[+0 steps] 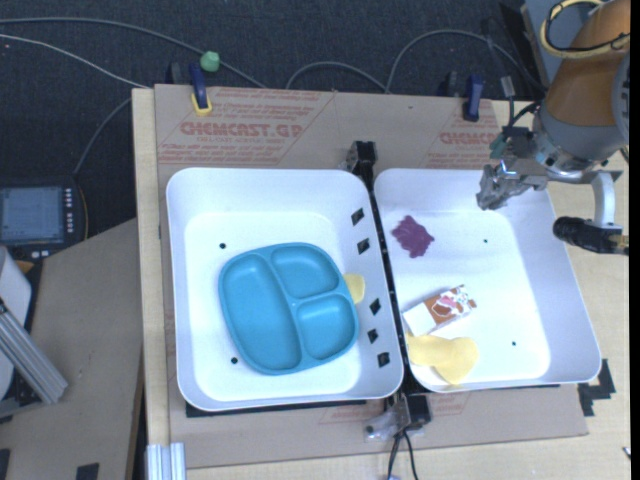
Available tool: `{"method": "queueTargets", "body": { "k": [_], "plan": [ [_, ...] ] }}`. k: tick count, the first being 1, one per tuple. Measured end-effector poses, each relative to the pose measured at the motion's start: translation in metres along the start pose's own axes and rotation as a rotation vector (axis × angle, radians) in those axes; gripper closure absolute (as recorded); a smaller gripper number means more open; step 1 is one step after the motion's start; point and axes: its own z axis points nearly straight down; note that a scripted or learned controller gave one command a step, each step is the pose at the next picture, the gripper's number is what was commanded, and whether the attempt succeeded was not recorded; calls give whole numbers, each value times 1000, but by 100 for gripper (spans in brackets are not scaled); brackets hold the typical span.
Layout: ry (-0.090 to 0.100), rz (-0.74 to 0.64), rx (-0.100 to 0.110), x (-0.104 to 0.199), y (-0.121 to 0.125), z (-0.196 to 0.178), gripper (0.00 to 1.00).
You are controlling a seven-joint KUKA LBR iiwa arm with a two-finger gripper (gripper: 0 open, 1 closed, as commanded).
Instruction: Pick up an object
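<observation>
The grey arm's two-finger gripper point(493, 194) hangs over the far right corner of the right-hand shallow white bin point(560, 298), its finger state impossible to tell. Nearer the camera and to the gripper's left lie a crumpled purple scrap point(412, 235), a small red-and-white carton point(440, 311) and a floppy yellow piece point(444, 356). Farther left, a blue three-compartment plastic plate point(288, 306) rests in the left-hand white bin point(190, 268).

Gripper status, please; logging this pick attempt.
Gripper over right bin's far edge. Purple object, small carton, yellow piece lying untouched. Nothing blocking.
</observation>
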Motion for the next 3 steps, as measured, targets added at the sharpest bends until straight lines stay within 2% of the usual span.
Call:
{"method": "queueTargets", "body": {
  "k": [1, 3],
  "plan": [
    [2, 0, 4, 0, 1, -15, 100],
    [5, -4, 11, 102, -35, -2, 100]
  ]
}}
